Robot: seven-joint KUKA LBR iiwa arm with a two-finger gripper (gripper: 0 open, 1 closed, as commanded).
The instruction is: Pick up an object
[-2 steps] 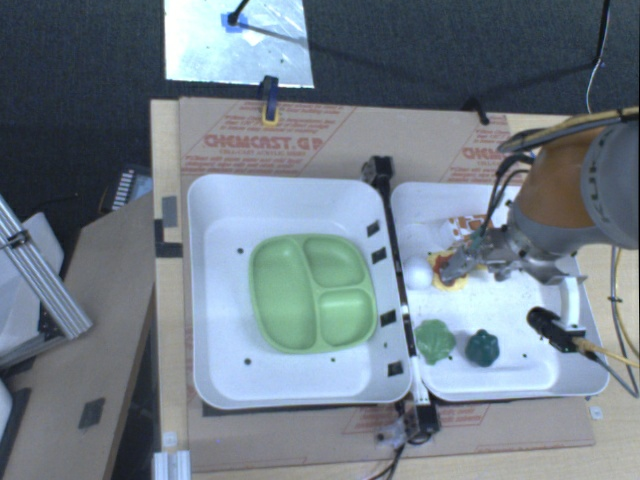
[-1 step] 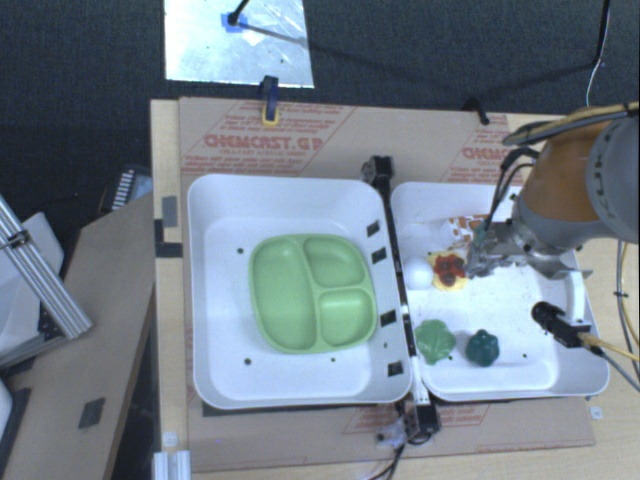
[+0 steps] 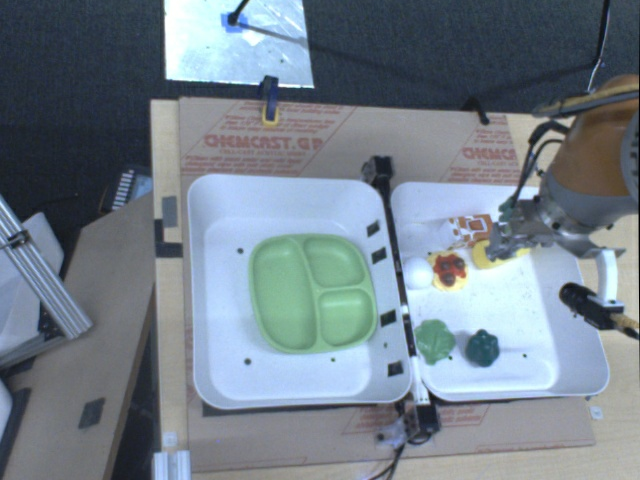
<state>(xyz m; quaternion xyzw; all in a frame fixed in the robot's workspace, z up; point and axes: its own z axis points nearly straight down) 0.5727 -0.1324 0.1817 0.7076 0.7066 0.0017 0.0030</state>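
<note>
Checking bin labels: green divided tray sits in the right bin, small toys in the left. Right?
Swapped. The camera view shows the green divided tray in the left bin; the small toys lie in the right bin, where the arm reaches in.

You can read "CHEMCAST GP" in red on the brown protective sheet (image 3: 300, 133) under the bins (repeated, partly cut, at upper right).

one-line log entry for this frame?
gripper over right bin | above yellow piece | grasp: unclear | green tray in left bin
</note>
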